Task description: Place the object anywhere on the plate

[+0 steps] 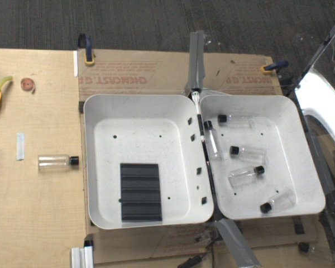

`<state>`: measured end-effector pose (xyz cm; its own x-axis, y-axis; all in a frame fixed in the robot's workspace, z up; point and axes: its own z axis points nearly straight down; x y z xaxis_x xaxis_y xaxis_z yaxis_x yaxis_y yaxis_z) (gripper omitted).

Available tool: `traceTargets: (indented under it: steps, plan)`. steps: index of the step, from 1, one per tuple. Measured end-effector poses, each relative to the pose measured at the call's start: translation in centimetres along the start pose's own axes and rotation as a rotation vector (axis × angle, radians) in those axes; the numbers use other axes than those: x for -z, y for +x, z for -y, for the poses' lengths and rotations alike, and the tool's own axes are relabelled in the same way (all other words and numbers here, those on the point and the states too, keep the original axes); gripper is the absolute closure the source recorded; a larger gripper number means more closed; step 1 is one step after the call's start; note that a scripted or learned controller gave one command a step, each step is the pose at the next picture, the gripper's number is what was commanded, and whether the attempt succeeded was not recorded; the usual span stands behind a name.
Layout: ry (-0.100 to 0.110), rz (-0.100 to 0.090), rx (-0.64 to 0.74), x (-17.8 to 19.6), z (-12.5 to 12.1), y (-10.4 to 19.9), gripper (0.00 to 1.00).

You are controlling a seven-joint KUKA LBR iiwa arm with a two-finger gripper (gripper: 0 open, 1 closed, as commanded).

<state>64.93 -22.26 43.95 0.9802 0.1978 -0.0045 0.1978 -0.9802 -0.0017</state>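
A dark ribbed rectangular plate (140, 192) lies flat in the front part of the left bin (100, 121). Several clear vials with black caps lie scattered in the right bin (301, 149): one near the back (235, 120), one along the left wall (211, 139), one in the middle (247, 151), one just below it (245, 175) and one at the front right (277, 201). Nothing rests on the plate.
A clear bottle with a black cap (57, 161) lies on the wooden bench left of the bins. Clamps (87, 48) hold cardboard behind the bins. A white curved body (319, 94) stands past the right bin's far corner.
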Motion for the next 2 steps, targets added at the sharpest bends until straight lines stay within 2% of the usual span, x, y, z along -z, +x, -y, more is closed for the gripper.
traceTargets:
  steps: [2]
  plan:
    - [-0.001,-0.001,0.004,0.07,-0.02,0.52,0.00]
